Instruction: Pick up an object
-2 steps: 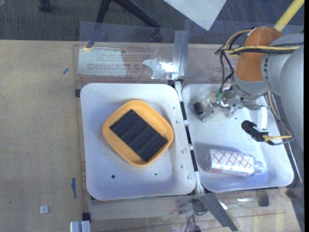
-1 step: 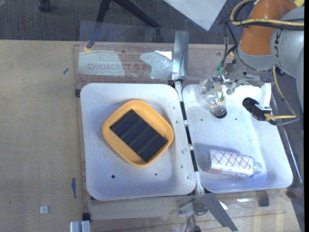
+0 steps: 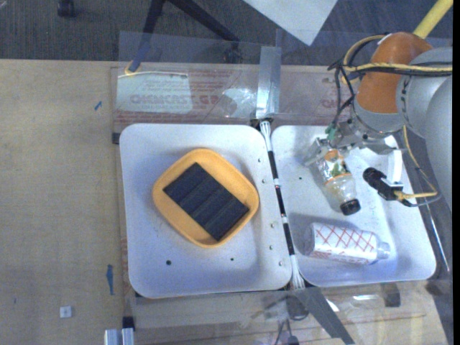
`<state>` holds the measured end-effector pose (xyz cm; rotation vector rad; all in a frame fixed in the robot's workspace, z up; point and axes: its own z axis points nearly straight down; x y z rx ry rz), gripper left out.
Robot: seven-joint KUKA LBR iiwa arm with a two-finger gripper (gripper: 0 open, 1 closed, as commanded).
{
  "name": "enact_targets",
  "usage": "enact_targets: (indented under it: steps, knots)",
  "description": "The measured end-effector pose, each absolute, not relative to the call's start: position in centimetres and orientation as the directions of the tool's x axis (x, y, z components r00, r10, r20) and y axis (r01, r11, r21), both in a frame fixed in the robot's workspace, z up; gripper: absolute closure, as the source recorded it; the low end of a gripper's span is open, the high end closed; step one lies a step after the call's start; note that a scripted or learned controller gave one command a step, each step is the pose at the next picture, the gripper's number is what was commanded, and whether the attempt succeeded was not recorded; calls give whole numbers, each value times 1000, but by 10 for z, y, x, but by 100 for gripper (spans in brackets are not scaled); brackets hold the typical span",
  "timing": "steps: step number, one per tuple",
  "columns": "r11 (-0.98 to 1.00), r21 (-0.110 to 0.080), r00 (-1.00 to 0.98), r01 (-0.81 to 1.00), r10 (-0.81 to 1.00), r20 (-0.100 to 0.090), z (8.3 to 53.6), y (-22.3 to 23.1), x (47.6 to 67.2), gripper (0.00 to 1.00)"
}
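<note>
1 camera looks down at a slant from above the desk (image 3: 57, 192), far enough back to take in both white bins (image 3: 144, 264). Beyond the bins, floor and a chair base (image 3: 154, 6) fill the top edge.

Dish (image 3: 205, 205) in left bin (image 3: 144, 264); bottle (image 3: 341, 185), tube (image 3: 343, 242) in right bin (image 3: 413, 264).

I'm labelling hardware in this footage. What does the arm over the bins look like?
The arm is light grey with rounded links and an orange band above the wrist. Yellow and dark cables loop around the band. The gripper below looks metallic, with small green fittings.
</note>
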<state>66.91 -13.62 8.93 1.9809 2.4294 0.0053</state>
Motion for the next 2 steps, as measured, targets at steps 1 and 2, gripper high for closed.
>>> enact_targets:
  steps: [1, 2]
  knots:
    - [203, 13, -202, 979, 979, -7, 103, -137, 671, 100]
    - [169, 8, -169, 986, 986, -2, 188, -76, 669, 100]
